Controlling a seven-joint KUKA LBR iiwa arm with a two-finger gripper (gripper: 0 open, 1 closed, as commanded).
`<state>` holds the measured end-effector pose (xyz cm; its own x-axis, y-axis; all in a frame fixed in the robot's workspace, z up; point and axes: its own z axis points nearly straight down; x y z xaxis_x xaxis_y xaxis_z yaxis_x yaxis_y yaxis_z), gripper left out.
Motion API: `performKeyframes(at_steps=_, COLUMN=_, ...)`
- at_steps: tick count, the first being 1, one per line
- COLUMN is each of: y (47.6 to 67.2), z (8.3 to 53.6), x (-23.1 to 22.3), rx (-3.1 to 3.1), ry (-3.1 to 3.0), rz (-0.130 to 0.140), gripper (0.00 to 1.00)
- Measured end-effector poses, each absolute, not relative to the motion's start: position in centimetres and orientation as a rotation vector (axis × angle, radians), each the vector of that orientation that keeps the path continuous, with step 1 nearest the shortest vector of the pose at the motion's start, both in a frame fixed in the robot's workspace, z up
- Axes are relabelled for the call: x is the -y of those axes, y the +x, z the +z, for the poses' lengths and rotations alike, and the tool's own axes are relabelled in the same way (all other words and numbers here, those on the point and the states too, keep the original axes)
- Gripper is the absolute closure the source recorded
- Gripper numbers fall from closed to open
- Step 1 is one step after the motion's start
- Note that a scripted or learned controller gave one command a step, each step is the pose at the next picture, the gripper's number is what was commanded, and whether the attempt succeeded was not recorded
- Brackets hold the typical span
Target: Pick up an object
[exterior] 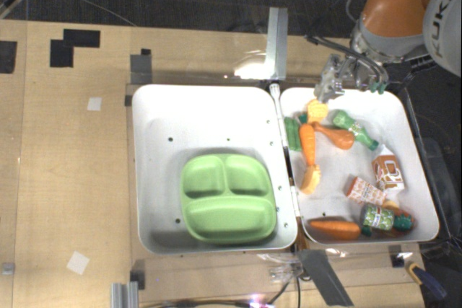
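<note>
The right bin [411, 128] holds several toy foods. A yellow corn piece [316, 110] lies at its back left, with a green piece [291, 132], an orange carrot [308, 143] and an orange drumstick [336, 135] close by. A green bottle [354, 128] lies to their right. My gripper [330, 86] hangs over the bin's back edge, just above and right of the corn, with nothing visibly in it.
The left bin [159, 119] holds a green divided plate [227, 198]. Near the right bin's front lie a wedge slice [310, 179], two snack packets [388, 172] [364, 191], a green can [379, 218] and a second carrot [334, 229]. A metal post [277, 40] stands behind the bins.
</note>
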<state>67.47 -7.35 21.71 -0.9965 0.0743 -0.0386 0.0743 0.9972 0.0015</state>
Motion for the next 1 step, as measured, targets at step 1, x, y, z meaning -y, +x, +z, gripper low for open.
performKeyframes(at_steps=1, y=67.72, z=23.10, x=7.22, rx=-3.089, ry=0.108, rz=0.000, gripper=1.00)
